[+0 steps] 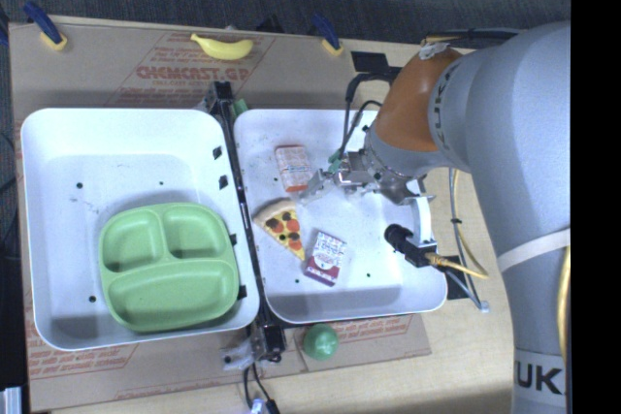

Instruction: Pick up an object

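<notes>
Over right bin (388, 301) | arm's wrist (393, 172) hides fingertips | packet (293, 167) nearby

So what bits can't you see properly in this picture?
- Gripper: too small and shadowed in the camera view to tell its state.
- Right bin: its right side hidden by the arm.
- Printing on the small packet and the pouch: too small to read.

Lying flat in the right bin (388, 291): pale orange packet (292, 166) near the back-left, pizza slice (282, 227) toward the left wall, point aimed front-right, red-and-white packet (326, 257) just beside the slice, tilted, nearer the front.
</notes>
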`<act>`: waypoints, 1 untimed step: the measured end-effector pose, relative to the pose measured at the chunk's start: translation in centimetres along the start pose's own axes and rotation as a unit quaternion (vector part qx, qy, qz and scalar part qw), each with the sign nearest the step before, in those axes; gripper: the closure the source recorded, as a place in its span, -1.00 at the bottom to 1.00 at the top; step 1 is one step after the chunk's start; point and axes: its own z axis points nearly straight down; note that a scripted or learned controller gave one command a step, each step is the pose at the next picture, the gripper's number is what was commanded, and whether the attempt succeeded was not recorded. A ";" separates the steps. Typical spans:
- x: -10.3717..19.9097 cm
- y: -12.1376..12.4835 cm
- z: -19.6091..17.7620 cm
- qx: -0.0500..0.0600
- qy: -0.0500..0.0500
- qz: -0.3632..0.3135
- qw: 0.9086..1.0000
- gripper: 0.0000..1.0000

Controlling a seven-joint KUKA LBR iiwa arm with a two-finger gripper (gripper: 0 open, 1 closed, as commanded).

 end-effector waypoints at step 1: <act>3.4 7.1 -8.4 -0.003 0.000 0.000 1.000 -1.00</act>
